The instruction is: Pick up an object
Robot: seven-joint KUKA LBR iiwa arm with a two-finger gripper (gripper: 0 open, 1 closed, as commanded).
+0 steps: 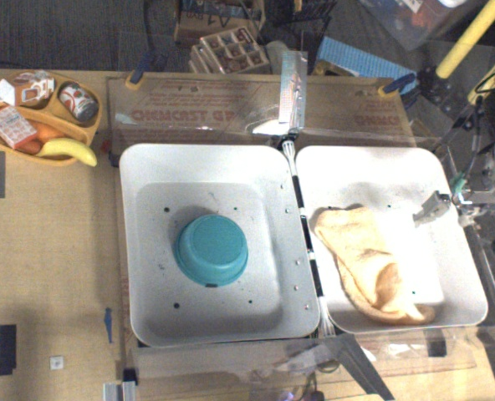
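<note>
While mirrored cardboard (pixel 256 111) lettering stays illegible, jaws (pixel 436 207) overhang the cloth's (pixel 369 261) bin (pixel 448 307).

Teal bowl (pixel 212 249) upturned in left bin; crumpled tan cloth (pixel 367 261) in right

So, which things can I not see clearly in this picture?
- Gripper: small, blurred, at the right bin's edge; fingers unreadable.
- Arm: cut off by the camera view's right edge.
- Teal bowl: upside down, its inside hidden.
- Cloth: its folds hide its underside.
</note>
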